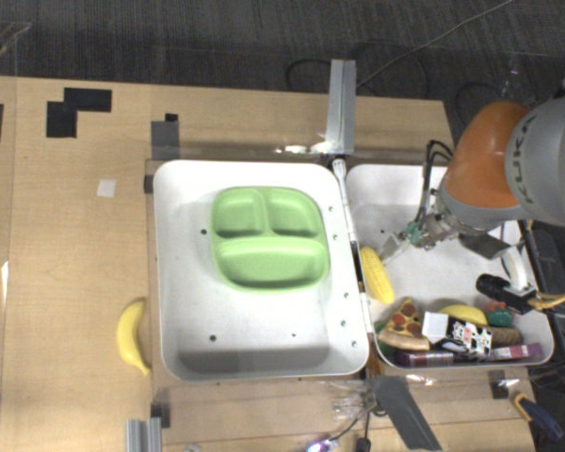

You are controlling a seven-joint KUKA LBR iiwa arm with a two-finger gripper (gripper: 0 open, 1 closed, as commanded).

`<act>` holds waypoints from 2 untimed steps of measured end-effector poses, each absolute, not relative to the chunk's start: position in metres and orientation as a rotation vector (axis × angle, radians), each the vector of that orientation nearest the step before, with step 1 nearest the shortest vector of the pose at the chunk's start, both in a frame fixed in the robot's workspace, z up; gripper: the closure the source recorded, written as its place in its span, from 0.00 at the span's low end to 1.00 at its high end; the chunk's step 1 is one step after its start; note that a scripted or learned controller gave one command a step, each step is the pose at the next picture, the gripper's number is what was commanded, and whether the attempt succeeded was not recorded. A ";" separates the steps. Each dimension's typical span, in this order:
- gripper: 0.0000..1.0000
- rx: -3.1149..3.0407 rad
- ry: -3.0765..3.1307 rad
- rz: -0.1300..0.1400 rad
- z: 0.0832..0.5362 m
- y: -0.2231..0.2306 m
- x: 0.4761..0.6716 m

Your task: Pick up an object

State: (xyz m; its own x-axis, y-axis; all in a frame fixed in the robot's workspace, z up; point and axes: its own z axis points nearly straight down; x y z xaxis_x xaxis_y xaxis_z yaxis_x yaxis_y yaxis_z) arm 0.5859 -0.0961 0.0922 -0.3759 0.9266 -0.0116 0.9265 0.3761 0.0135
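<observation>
text: "KU", likely KUKA, partly cut off | on: grey arm point(546, 158) | other labels: unreadable

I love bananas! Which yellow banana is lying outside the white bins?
The banana on the wooden bench, just left of the left bin. The other banana lies inside the right bin among the toys.

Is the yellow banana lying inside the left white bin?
No. The banana lies on the wooden bench, outside the left bin's left wall.
</observation>
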 end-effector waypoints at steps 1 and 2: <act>0.00 1.668 2.646 0.009 0.091 -0.094 0.603; 1.00 1.663 2.644 0.020 0.104 -0.091 0.606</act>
State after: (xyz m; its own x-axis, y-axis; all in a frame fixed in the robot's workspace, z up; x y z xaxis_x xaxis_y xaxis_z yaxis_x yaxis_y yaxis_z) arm 0.6061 -0.0913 0.1038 -0.4327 0.9015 -0.0086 0.9012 0.4328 0.0205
